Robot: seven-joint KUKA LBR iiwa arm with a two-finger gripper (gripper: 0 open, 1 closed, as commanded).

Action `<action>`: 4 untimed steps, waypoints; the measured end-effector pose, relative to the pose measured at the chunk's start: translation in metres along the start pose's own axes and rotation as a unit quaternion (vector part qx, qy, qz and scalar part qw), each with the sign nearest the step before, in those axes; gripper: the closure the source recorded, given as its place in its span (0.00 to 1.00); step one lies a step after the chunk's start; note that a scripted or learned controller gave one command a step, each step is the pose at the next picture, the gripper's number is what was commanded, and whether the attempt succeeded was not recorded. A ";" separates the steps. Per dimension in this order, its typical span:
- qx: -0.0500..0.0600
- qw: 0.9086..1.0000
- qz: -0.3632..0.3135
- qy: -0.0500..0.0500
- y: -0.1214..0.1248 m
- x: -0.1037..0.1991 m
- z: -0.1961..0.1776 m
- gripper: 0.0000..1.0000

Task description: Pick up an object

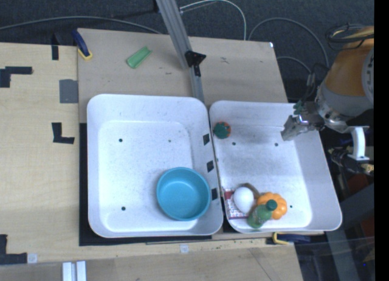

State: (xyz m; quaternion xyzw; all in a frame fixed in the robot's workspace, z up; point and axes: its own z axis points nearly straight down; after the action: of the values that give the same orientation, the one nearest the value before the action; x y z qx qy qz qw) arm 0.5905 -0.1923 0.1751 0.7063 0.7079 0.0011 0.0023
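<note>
Right bin (304,170): white egg (244,199), orange toy (273,205), green piece (259,215) clustered at the near edge; small ball (222,130) apart. Egg judged light, smooth, slippery; best pinched across its middle. Gripper (294,128) hovered at the bin's far corner, grasping nothing; its state could not be told.

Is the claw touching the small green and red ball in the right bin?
Apart. The camera view shows bare white bin floor between the claw and the ball.
</note>
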 end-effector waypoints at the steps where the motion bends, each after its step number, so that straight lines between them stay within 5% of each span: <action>1: 0.001 1.000 0.000 0.000 -0.004 0.006 -0.046 1.00; 2: 0.000 1.000 0.000 0.000 0.006 0.007 -0.093 1.00; 4: 0.003 1.000 -0.002 0.001 0.020 0.113 -0.084 1.00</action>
State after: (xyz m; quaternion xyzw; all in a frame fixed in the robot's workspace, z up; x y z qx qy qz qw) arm 0.6094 -0.0794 0.2590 0.7047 0.7095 0.0001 -0.0007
